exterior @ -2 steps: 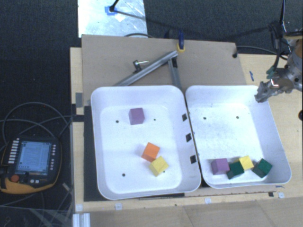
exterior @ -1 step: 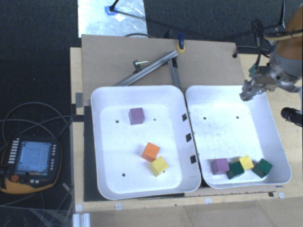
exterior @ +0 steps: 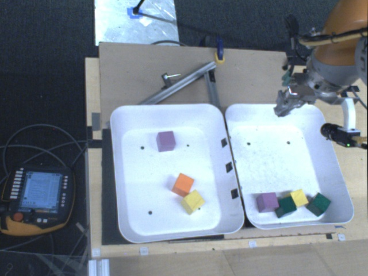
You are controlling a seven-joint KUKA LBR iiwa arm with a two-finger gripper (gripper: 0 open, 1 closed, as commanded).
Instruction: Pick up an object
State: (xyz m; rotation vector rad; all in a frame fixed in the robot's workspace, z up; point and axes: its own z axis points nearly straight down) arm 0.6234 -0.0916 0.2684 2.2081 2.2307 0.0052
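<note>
Here our gripper (exterior: 286,105) hangs over the right bin's (exterior: 339,171) far rim, finger state unclear to us, likely staged above its cubes (exterior: 292,202).

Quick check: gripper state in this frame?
Gripper: cannot be told; it hangs over the far rim of the right bin, with no block seen in it.

Left bin (exterior: 121,154): one block (exterior: 165,141) toward far edge, two blocks (exterior: 188,192) touching near middle; right bin (exterior: 336,171): four blocks (exterior: 292,203) along near edge
</note>
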